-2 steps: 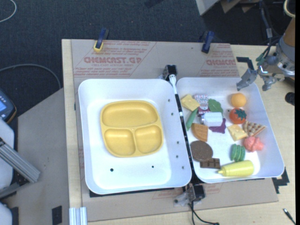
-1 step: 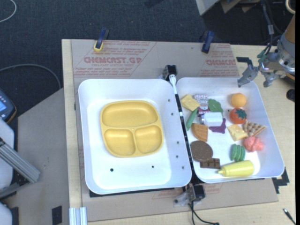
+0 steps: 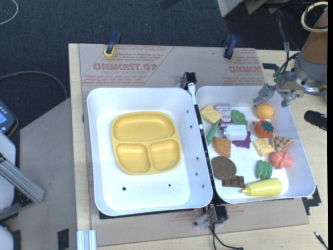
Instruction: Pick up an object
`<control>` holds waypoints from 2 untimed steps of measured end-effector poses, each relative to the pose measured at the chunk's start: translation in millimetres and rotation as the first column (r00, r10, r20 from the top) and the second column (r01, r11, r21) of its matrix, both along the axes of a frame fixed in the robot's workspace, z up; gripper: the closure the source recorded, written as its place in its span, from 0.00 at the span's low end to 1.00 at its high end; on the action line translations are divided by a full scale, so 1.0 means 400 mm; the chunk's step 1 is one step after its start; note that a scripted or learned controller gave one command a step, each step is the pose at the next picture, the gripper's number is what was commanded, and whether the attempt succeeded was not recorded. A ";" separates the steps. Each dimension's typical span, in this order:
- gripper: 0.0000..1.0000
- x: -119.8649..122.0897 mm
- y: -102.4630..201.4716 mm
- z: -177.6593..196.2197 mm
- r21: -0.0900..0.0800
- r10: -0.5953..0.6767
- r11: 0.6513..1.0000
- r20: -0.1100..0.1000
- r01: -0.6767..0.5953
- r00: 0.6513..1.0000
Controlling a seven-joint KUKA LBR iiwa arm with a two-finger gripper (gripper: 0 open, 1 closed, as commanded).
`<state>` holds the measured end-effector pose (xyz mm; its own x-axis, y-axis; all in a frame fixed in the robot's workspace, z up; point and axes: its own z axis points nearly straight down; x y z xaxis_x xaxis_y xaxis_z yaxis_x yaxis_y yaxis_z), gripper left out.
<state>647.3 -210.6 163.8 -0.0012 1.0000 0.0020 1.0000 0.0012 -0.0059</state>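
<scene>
The right white bin (image 3: 307,177) holds several toy foods. Among them are an orange ball (image 3: 264,111), a red tomato (image 3: 263,128), a yellow cheese wedge (image 3: 210,113), a white block (image 3: 237,132), a brown cookie (image 3: 223,166), a chocolate bar (image 3: 233,181), a green pepper (image 3: 264,169), a pink piece (image 3: 281,159) and a yellow squeeze bottle (image 3: 261,187). My gripper (image 3: 274,97) hangs at the bin's far right corner, just above and behind the orange ball. It is open, with its fingers spread and nothing between them.
The left white bin (image 3: 99,191) holds a yellow divided plate (image 3: 146,142). Two clamps (image 3: 110,46) (image 3: 229,47) grip the board's far edge. A black part (image 3: 188,79) sits where the bins meet, and cables run off at the front.
</scene>
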 end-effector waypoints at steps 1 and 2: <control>0.00 0.002 0.025 -0.125 0.000 0.000 1.000 0.001 0.000 1.000; 0.00 0.003 0.026 -0.198 -0.002 0.000 1.000 0.004 0.000 1.000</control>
